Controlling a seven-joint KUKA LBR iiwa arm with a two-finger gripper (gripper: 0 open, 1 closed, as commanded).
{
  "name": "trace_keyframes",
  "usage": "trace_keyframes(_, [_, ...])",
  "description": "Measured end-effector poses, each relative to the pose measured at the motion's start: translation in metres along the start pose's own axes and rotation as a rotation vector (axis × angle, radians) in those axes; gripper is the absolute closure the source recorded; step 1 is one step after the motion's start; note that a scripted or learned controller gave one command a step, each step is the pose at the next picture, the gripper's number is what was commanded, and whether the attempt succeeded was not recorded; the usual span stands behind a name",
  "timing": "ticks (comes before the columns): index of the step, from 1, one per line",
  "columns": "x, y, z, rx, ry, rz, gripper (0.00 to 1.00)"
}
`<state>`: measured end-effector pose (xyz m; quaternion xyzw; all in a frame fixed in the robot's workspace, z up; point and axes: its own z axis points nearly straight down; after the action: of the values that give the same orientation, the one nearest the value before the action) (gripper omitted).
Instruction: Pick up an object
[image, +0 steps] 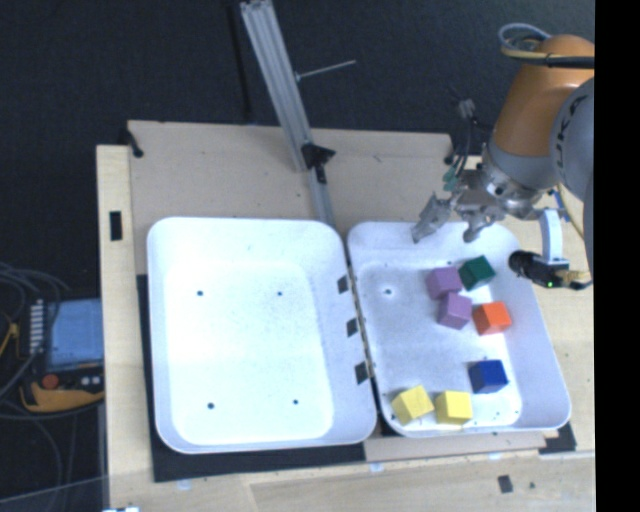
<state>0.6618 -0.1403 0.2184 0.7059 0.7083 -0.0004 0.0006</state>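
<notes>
Overhead, the two-finger gripper (449, 227) hangs with fingers apart — holding nothing — above the right white bin's (400, 335) far edge.

Bright overhead light washes the white bins (250, 330) near glare, surroundings stay dim, and the picture looks slightly soft.

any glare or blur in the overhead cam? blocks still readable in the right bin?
Camera view: the left bin floor is blown out to near-flat white; the right bin is bright too, yet the green block, orange block, blue block and two yellow blocks read clearly. The gripper is slightly soft. The background around the bench is very dark.
</notes>
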Motion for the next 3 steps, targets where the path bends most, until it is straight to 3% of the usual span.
trace_keyframes(1, [0.0, 0.0, 0.0, 0.0, -0.001, -0.001, 0.0])
trace_keyframes(3, [0.011, 0.004, 0.097, -0.002, -0.001, -0.004, 0.0])
